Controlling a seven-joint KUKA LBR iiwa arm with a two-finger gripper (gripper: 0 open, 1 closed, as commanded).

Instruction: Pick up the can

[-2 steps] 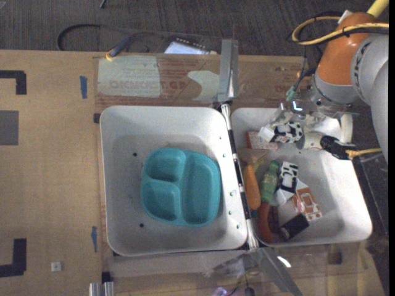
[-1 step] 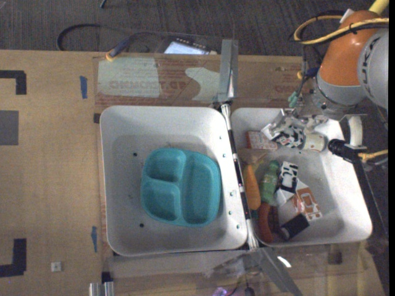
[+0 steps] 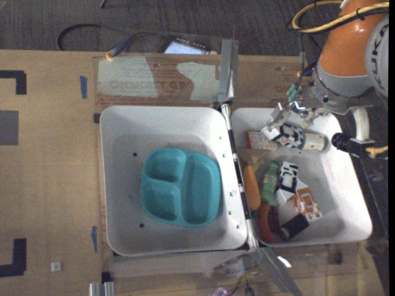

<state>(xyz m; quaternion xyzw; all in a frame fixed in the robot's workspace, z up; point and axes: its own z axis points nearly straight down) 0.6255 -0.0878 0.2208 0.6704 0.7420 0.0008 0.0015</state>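
Where the right bin (image 3: 355,217) meets its far wall, the can (image 3: 296,138) lies on its side, black-and-white patterned with a pale end. The gripper (image 3: 285,119) sits just above it; whether its claw is spread or pinched cannot be told. That bin also holds a green bottle (image 3: 269,180), an orange carrot-like piece (image 3: 252,189) and small cartons. The left bin (image 3: 123,128) holds a teal divided plate (image 3: 181,187).

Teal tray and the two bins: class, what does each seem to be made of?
Teal tray: probably moulded plastic, with a smooth, slightly glossy, even colour and rounded compartments. Left bin and right bin: likely white plastic, matte, with rounded corners.
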